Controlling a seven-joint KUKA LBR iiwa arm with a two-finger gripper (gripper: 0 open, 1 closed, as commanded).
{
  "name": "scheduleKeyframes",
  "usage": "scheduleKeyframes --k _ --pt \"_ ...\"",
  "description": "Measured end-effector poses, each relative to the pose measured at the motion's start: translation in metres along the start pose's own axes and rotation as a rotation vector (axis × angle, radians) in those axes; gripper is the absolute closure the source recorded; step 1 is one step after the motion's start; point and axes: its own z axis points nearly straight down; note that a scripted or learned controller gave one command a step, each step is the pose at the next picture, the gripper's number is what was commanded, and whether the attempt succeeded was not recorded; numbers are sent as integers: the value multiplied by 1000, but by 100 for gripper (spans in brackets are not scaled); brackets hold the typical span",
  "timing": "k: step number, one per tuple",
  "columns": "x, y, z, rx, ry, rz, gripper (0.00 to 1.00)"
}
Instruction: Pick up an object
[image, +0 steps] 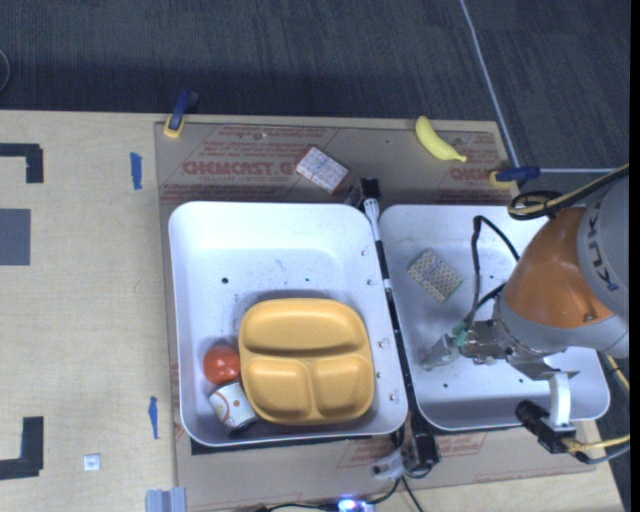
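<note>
My gripper (438, 352) is low in the right bin (590, 400), near its left-centre floor, below the orange band of the arm (560, 285). A small speckled grey pad (435, 275) lies flat on that bin's floor, a short way up from the gripper and apart from it. In the left bin (200, 250) a yellow compartment tray (305, 360) lies upside up at the front. A red ball (221, 363) and a small white-and-orange toy (231, 403) sit against the tray's left side.
Behind the bins, on the cardboard, lie a yellow banana (439, 140) and a small patterned box (320, 168). A black pen-like part (370, 192) sits at the ridge between the bins. Blue clamps (181, 108) hold the cardboard's corners. Cables trail by the arm.
</note>
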Motion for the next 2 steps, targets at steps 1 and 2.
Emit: scheduleKeyframes --k 1,2 --pt "-2 0 0 0 1 -1 0" --pt "1 0 0 0 0 0 0"
